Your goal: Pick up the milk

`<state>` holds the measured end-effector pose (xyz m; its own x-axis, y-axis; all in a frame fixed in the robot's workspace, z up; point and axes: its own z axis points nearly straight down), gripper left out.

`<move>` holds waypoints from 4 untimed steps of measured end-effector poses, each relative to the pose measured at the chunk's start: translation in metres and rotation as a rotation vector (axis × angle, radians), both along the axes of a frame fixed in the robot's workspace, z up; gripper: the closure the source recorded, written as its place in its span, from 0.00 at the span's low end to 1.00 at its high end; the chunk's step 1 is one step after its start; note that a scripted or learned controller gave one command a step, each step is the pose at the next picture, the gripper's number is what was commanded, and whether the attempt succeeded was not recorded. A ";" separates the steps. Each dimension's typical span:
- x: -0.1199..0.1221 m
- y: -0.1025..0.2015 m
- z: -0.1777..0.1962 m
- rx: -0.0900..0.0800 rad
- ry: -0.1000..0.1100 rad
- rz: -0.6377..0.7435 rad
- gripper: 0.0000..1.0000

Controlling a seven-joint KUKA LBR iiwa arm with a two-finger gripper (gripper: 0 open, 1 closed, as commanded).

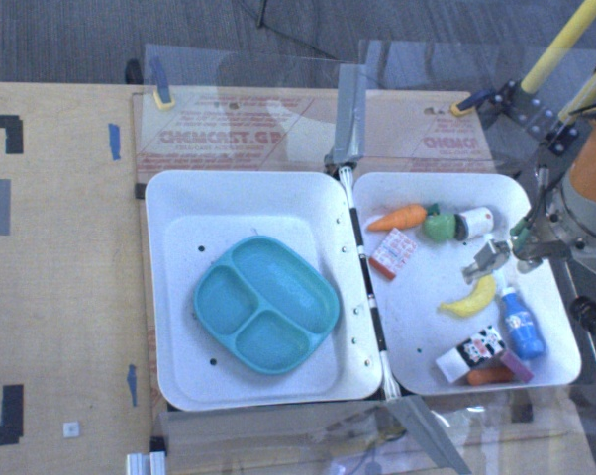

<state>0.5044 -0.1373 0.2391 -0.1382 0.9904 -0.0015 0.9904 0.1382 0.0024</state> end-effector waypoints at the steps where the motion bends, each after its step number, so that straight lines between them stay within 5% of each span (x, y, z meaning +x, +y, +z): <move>1: 0.012 0.007 -0.151 -0.001 -0.009 -0.001 0.00; 2: 0.107 -0.038 -0.026 -0.002 -0.003 0.246 0.00; 3: 0.037 -0.008 -0.147 0.000 0.000 0.161 0.00; 4: 0.089 -0.011 -0.080 -0.001 -0.002 -0.057 0.00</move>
